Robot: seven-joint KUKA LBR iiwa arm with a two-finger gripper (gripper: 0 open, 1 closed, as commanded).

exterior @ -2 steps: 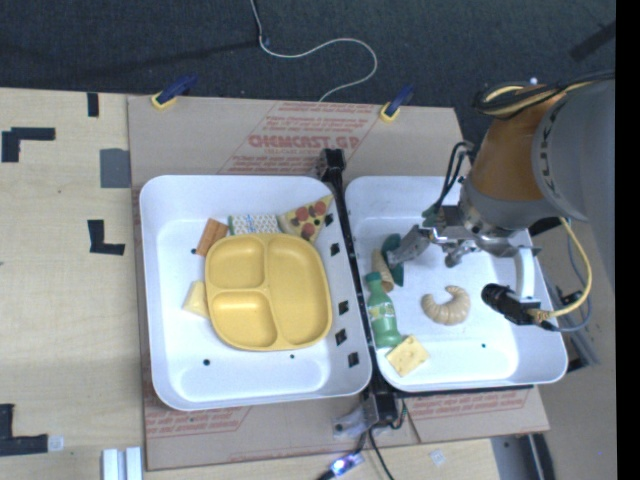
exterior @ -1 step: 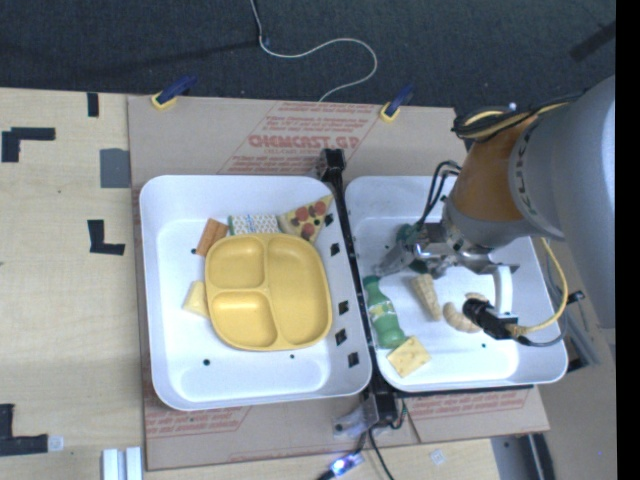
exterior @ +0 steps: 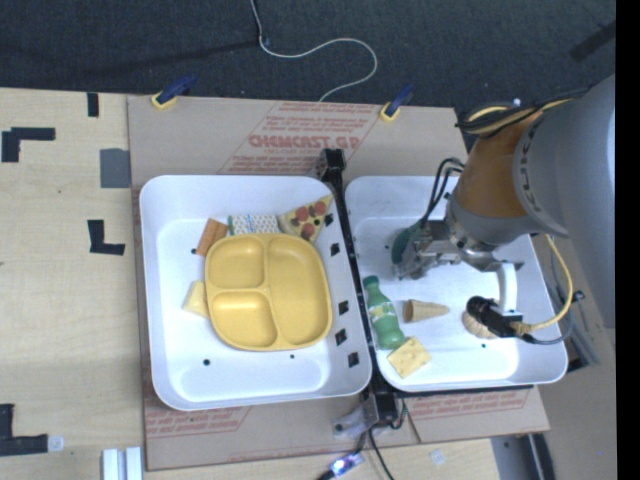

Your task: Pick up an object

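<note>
My gripper (exterior: pixel 408 252) hangs low over the left part of the right bin (exterior: pixel 455 368), pointing toward the divider. Just below it lie a green bottle (exterior: pixel 379 312), standing along the bin's left wall, and a small tan ice-cream cone (exterior: pixel 425 311) on its side, tip to the right. A yellow cheese-like block (exterior: pixel 408 357) rests near the bin's front edge. The gripper is above and apart from the cone and bottle, and I see nothing held in it.
The left bin (exterior: pixel 170 368) holds a large yellow divided plate (exterior: pixel 268 290), with a pizza slice (exterior: pixel 308 218), an orange piece (exterior: pixel 211 235), a patterned item (exterior: pixel 252 224) and a yellow wedge (exterior: pixel 194 297) around its rim. The arm fills the right bin's far right side.
</note>
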